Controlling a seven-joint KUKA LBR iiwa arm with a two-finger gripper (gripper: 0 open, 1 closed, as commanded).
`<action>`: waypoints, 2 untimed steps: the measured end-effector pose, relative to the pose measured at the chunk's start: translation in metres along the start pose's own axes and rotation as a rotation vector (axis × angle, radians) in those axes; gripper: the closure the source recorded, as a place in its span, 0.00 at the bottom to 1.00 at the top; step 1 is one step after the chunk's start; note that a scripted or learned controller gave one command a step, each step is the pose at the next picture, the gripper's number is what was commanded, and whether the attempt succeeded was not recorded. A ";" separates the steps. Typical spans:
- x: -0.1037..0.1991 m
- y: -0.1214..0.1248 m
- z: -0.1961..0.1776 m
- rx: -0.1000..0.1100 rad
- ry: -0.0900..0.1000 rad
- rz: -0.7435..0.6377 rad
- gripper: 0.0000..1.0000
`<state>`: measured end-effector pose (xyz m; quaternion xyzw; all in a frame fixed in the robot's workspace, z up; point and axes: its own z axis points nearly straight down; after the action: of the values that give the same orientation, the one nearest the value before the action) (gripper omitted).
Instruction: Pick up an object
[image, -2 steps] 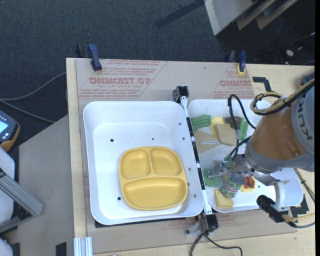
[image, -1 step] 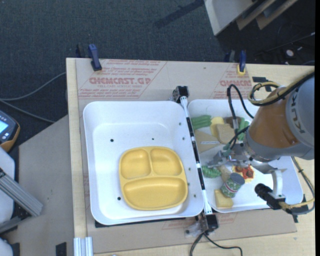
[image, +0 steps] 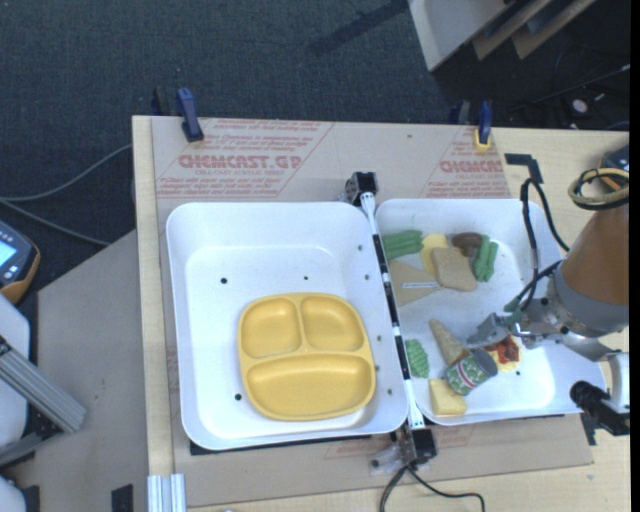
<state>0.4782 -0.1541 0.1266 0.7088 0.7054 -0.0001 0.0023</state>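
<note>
Camera view: nearest the lens, at the front edge of the right bin (image: 540, 405), a pale yellow wedge (image: 447, 399) lies touching a small green-labelled can (image: 470, 371) that rests on its side, tilted. Just beside the can sits a red-and-yellow piece (image: 508, 351), partly under the arm's wrist. The end effector (image: 503, 328) hangs low over this cluster, near the can's upper end; whether it is spread or closed cannot be told at this resolution, and nothing is seen held. Further back in the same bin: a tan slice (image: 453, 268), a brown lump (image: 467, 241), and green pieces (image: 404, 243) near the divider. The left bin (image: 200, 300) carries a yellow divided tray (image: 304, 354). Both bins sit on the bench (image: 250, 160). Judgement: the can is the likely target. It looks like a light, rigid, hollow toy with a smooth curved wall, so it may roll or slip; best taken across its short diameter at mid-length, squarely over its axis. The crowding wedge on one side leaves little clearance there.
</note>
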 end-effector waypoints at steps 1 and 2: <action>-0.017 0.009 0.042 0.000 0.003 -0.004 0.00; -0.019 0.011 0.026 -0.012 -0.006 -0.003 1.00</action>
<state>0.4895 -0.1735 0.1007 0.7079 0.7062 0.0021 0.0088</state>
